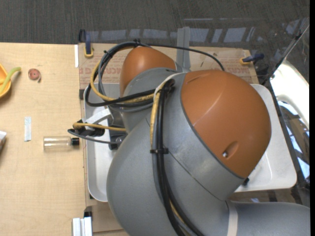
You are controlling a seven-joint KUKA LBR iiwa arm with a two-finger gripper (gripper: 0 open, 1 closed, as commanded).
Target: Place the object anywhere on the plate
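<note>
We see the arm (147, 181) as bulky, rounded grey castings with a smooth matte finish. Two glossy orange domed caps sit on its joints: a large one (226, 122) at centre right of the frame, with a small dark hole near its lower edge, and a smaller one (145, 65) at upper centre. Black and yellow cables (157, 127) run bundled along the grey shell and loop out toward the upper left.

text: none legible | cardboard sheet (112, 68): red print, unreadable
</note>
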